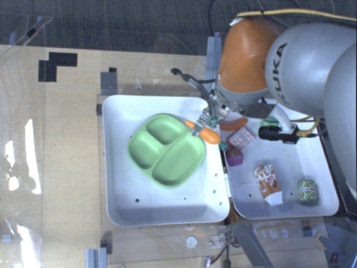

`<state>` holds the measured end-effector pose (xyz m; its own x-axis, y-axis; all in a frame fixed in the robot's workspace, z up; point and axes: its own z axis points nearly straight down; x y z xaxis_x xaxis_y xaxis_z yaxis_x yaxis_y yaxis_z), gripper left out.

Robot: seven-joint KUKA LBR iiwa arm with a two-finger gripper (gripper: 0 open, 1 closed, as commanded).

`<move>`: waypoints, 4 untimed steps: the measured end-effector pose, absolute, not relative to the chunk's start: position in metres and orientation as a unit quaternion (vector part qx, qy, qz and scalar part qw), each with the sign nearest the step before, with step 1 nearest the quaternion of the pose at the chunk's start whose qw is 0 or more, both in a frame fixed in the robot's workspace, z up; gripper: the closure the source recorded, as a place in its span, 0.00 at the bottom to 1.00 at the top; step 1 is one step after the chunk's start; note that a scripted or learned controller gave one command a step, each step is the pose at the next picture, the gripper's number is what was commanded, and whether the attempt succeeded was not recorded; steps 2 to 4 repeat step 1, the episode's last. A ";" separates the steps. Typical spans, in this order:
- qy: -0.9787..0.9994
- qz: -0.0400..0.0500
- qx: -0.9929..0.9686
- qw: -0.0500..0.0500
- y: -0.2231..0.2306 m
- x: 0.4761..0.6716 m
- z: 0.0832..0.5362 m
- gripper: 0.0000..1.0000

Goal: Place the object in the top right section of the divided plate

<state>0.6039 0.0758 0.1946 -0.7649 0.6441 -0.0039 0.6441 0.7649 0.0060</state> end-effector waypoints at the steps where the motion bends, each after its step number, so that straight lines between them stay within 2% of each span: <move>1: 0.939 0.002 0.343 0.003 0.075 0.604 0.195 0.00; 4: 0.939 0.002 0.343 0.003 0.075 0.604 0.195 0.00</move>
